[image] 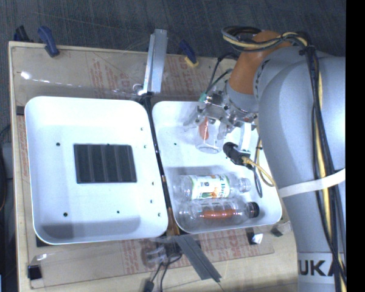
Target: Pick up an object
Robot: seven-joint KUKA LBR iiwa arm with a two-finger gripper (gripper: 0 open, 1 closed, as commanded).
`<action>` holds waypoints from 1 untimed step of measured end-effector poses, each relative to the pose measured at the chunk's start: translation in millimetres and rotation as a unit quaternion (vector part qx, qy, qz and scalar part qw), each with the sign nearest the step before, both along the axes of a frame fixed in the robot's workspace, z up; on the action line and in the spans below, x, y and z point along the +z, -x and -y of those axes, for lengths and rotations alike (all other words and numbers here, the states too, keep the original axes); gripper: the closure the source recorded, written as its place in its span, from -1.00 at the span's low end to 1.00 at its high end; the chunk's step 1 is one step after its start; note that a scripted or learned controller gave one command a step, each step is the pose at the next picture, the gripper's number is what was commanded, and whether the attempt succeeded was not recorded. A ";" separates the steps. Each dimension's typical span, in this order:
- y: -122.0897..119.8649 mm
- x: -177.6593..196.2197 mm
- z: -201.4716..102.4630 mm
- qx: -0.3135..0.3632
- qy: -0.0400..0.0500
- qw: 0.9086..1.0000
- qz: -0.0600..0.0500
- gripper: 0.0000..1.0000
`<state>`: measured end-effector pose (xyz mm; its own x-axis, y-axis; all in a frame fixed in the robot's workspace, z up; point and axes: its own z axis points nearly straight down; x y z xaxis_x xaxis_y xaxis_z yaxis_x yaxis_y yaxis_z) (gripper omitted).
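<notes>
The arm (304, 163), nearest the lens, fills the right side and bends down into the right bin (170, 132). The desk (73, 62) carries that bin and the left bin (42, 126) side by side, the left one with a dark grille (105, 163) in its floor. Two clear bottles lie lengthwise along the right bin's near wall: the labelled bottle (212, 187), then the red bottle (218, 212) just beside it. The gripper (214, 119) hangs at the bin's far end, over a clear cup (208, 140); whether it is open or closed, I cannot tell.
</notes>
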<state>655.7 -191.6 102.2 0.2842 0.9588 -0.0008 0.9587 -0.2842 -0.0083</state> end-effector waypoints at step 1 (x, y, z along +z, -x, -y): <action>35.0 -6.7 -18.2 -0.004 0.000 1.000 0.001 1.00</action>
